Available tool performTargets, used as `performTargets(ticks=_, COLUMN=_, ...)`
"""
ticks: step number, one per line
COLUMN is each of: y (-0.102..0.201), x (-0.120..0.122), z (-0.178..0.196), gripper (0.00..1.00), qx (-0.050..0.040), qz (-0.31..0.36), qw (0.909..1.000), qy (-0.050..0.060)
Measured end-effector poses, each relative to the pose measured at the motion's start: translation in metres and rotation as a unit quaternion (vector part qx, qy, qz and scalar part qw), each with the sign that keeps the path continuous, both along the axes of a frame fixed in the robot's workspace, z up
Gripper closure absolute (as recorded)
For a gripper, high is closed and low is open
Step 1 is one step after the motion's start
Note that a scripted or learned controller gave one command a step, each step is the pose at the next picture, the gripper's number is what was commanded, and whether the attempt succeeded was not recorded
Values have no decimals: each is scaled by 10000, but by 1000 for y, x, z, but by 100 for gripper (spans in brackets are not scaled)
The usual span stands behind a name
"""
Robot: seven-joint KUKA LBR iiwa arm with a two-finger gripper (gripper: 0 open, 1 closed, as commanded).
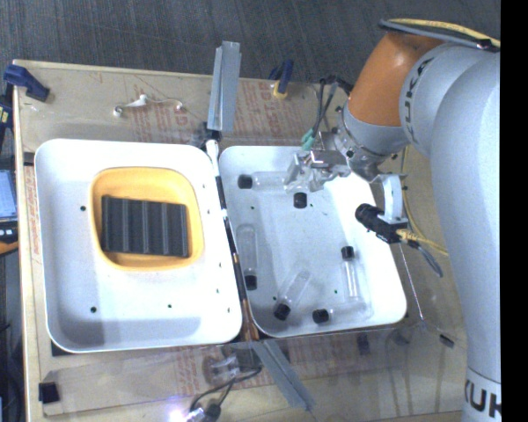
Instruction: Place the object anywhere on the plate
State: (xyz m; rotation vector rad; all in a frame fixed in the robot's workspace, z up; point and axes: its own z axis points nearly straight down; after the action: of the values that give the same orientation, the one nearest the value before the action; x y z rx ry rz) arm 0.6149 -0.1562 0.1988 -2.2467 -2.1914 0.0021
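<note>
Clear vials (pixel 292 290) lie along right bin (pixel 383 310) front edge; plate (pixel 146 180) in left bin. My gripper (pixel 312 170) near right bin's back edge, grip probably empty, opening unreadable. Risk: slick vials slipping, rolling.

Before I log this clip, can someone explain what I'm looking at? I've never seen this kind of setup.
This is a single shot from a fixed camera above a bench, looking down at a slant. The big grey machine with the orange band is a robot arm reaching in from the right. Its gripper hangs over the far part of the right bin. That bin holds several clear plastic tubes with black caps, such as one tube near the front. The left bin holds a yellow plate with a dark ridged insert. I cannot tell whether the gripper holds anything.
</note>
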Motion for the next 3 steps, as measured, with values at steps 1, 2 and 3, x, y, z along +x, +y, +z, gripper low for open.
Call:
performTargets(ticks=1, y=47, x=29, z=38, gripper=100, qx=-4, qz=694, qw=9976, qy=-5)
performTargets(ticks=2, y=100, x=36, z=-8, gripper=100, qx=0, qz=1547, qw=9880, qy=6)
performTargets(ticks=3, y=140, x=12, z=-7, gripper=100, qx=5, qz=2874, qw=9578, qy=5)
